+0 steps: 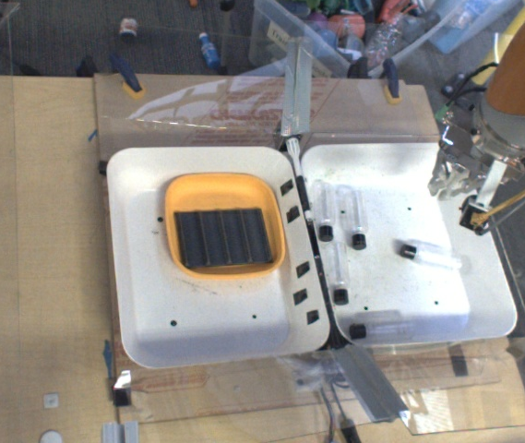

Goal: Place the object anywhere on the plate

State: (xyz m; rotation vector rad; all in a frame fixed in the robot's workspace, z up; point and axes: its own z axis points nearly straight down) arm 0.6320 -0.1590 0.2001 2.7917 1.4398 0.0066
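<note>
An orange plate (225, 186) lies in the left bin (142, 275). A dark grey ridged block (223, 238) rests flat on the plate and covers most of its middle. My gripper (462, 185) hangs over the far right edge of the right bin (400, 164), well away from the plate. Its fingers (441, 179) stand apart, open, with nothing between them. Below and left of the gripper, a clear tube with a black cap (426, 253) lies on the right bin's floor.
Several more clear black-capped tubes (340, 218) lie along the right bin's left side and one (376, 327) at its front edge. A metal divider (295, 100) rises between the bins at the back. A box of coloured items (373, 7) stands behind.
</note>
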